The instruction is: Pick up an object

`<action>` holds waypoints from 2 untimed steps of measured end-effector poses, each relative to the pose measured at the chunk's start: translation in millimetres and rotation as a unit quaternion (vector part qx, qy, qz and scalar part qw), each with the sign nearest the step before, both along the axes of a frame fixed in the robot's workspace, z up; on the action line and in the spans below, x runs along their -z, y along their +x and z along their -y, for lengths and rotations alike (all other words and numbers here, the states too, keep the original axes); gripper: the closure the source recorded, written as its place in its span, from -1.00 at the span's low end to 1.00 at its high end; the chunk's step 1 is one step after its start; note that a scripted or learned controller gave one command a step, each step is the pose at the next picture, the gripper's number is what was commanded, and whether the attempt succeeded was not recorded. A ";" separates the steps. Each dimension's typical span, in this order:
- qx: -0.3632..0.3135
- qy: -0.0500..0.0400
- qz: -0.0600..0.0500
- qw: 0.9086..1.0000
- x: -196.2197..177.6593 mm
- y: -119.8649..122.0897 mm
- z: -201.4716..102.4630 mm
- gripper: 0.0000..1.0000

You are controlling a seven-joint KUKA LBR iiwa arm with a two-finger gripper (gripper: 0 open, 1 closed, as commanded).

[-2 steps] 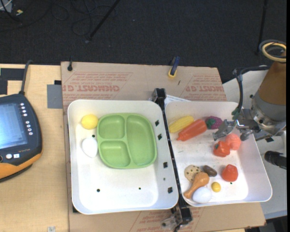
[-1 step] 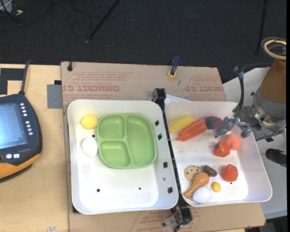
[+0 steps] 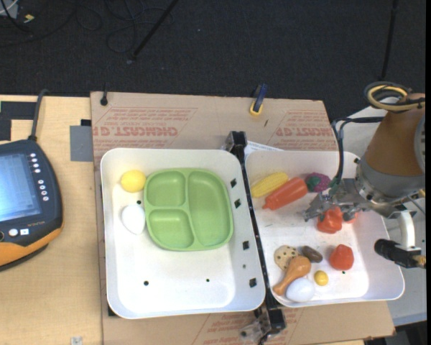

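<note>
I reach in from the right, and my gripper (image 3: 332, 208) hangs over the upper middle of the right bin (image 3: 388, 282). My dark fingers (image 3: 318, 209) sit right at a red toy pepper (image 3: 330, 222), which shows just below and between them; they look closed in around its top, though the slanted view leaves me unsure how firmly it is pinched. The pepper is near the bin's centre, slightly toward the right wall.

To the left of my fingers lie an orange toy carrot (image 3: 286, 192) and, touching it on the upper side, a yellow corn cob (image 3: 270, 183), both slanted. A small purple and green piece (image 3: 317, 182) rests just beside the carrot's right end. Lower in the bin sit a red tomato-like piece (image 3: 341, 256), a chocolate-chip cookie (image 3: 284, 254), a small dark brown piece (image 3: 312, 253), a tan drumstick (image 3: 293, 270), a white egg (image 3: 299, 290) and a small yellow ball (image 3: 320, 278), all clustered near the lower left corner.

The left bin (image 3: 172, 293) holds a green divided plate (image 3: 188, 209), with a yellow lemon (image 3: 132, 180) and a white egg-like piece (image 3: 133, 219) just beside its left edge. A teach pendant (image 3: 18, 203) lies on the bench at far left.
</note>
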State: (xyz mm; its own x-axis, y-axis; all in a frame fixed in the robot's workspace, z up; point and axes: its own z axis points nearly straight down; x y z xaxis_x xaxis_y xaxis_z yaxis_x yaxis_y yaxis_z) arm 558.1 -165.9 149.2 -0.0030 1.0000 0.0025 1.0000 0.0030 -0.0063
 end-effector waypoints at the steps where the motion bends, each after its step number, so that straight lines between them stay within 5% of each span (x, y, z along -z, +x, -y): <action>1: 0.001 -0.008 0.011 1.000 43.0 13.1 7.9 -1.00; 2: 0.000 -0.001 0.002 1.000 61.9 14.2 5.0 -1.00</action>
State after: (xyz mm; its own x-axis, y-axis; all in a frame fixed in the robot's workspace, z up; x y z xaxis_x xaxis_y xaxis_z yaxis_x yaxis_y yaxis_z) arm 572.3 -170.9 87.3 -0.0027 1.0000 -0.0002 1.0000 0.0027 -0.0014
